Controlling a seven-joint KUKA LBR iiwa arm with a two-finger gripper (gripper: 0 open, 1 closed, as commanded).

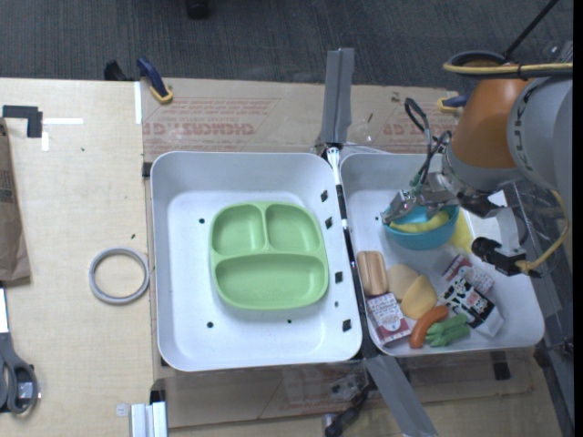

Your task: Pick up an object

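Two shallow white bins side by side on the surface [73,180]: left bin [178,271] at 9 o'clock of the right bin [524,321]. One green divided plate [269,255] in the left bin, three compartments, two small ones toward 12 o'clock and one wide one toward 6 o'clock.

In the right bin, counted: one blue bowl [421,232] holding one yellow piece [428,219]; one tan bread-like stick [372,271], long axis running 12 to 6 o'clock; one pale yellow wedge [417,294]; one orange carrot [426,325] with green top [448,331], long axis from 8 to 2 o'clock, leaves toward 3 o'clock; one red-edged packet [386,317]; one black-and-white printed packet [472,296], tilted, long axis roughly 10 to 4 o'clock. All clustered toward the 6 o'clock half of the bin, several touching.

One grey arm [547,135] with orange band [487,126] reaching in from 3 o'clock. Claw [407,206] down over the blue bowl's rim at its 10 o'clock side, metal tips pointing toward 8 o'clock. Cannot tell how far open, nor whether anything is gripped.

Elsewhere on the surface: one grey ring [118,274] at 9 o'clock of the left bin, one blue-and-yellow clamp [155,80] at 11 o'clock, one brown bag [11,208] at the far 9 o'clock edge.
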